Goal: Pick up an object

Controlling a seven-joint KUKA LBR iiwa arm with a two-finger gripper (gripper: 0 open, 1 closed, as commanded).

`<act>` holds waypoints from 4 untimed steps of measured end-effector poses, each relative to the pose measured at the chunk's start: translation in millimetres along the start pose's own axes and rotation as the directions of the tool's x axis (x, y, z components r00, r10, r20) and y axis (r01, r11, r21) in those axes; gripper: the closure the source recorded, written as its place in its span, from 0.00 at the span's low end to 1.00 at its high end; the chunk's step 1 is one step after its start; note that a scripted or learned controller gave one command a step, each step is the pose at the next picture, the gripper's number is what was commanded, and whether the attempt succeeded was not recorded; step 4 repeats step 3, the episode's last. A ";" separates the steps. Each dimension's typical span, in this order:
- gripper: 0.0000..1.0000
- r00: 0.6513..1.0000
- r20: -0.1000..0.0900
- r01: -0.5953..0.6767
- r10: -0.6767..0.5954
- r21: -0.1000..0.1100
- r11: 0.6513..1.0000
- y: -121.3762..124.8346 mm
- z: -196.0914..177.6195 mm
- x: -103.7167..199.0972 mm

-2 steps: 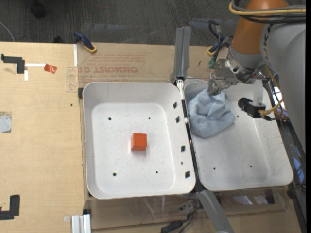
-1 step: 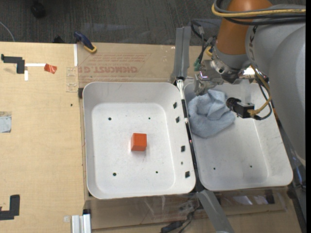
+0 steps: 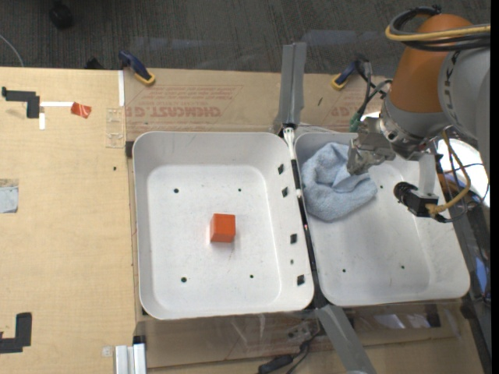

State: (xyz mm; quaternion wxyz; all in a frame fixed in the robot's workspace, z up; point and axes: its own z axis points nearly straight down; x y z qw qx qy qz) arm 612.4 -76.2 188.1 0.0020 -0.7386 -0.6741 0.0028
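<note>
A small orange-red block point(image 3: 223, 228) lies near the middle of the left bin point(image 3: 156, 232). A crumpled light blue cloth point(image 3: 331, 185) sits at the back left of the right bin point(image 3: 405, 279). My gripper point(image 3: 360, 164) hangs low over the cloth's right upper edge, its tip right at or touching the fabric. The grey arm with its orange band comes in from the upper right.
A grey divider bar point(image 3: 294, 92) runs between the two bins at the back. Clamps point(image 3: 137, 67) hold the cardboard sheet behind the bins. A wooden board point(image 3: 54, 209) lies left of the left bin. Cables point(image 3: 425, 197) hang by the wrist over the right bin.
</note>
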 end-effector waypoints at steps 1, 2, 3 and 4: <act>1.00 1.000 0.001 -0.023 0.023 -0.001 1.000 41.3 0.5 26.6; 1.00 1.000 0.000 0.024 -0.024 -0.002 1.000 49.4 74.8 -31.1; 1.00 0.999 0.002 -0.039 0.039 -0.017 0.999 52.6 90.5 -16.3; 1.00 0.999 0.002 -0.039 0.039 -0.017 0.999 52.6 90.5 -16.3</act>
